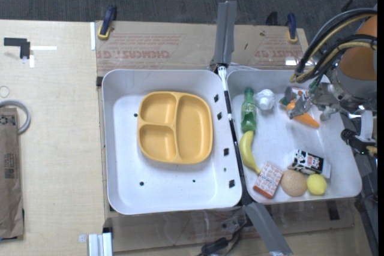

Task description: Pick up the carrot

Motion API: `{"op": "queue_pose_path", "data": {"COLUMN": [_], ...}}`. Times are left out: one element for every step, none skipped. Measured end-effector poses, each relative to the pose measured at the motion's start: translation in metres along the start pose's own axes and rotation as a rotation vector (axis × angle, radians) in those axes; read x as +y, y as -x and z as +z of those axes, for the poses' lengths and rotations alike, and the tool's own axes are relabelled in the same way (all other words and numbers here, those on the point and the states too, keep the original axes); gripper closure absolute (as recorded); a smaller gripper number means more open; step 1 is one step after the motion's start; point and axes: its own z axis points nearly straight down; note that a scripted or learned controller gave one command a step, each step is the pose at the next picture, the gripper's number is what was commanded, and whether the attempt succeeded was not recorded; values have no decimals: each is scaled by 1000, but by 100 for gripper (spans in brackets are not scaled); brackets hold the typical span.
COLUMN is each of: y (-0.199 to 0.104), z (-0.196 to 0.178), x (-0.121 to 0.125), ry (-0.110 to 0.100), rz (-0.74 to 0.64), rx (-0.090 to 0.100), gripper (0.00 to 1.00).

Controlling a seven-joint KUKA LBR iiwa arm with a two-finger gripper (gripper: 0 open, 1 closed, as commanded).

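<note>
The carrot is a short orange piece lying at a slant in the right bin, near its far right side. My gripper hangs right over the carrot's upper left end and covers part of it, with a bit of orange showing on either side. The grey arm with its orange band reaches in from the right above the bin's edge.
In the right bin are a green bottle, a banana, a crumpled white ball, a black-and-white carton, an orange box, a brown round fruit and a lemon. A yellow divided plate sits in the left bin.
</note>
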Motion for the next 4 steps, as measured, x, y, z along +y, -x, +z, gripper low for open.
{"op": "queue_pose_path", "data": {"y": [-5, -8, -3, 0], "z": [-87, -8, 17, 19], "x": [-6, 0, 49, 6], "ry": [1, 1, 5, 3], "rz": [212, 133, -67, -221], "rx": [-2, -1, 4, -1], "gripper": [0, 0, 0, 0]}}
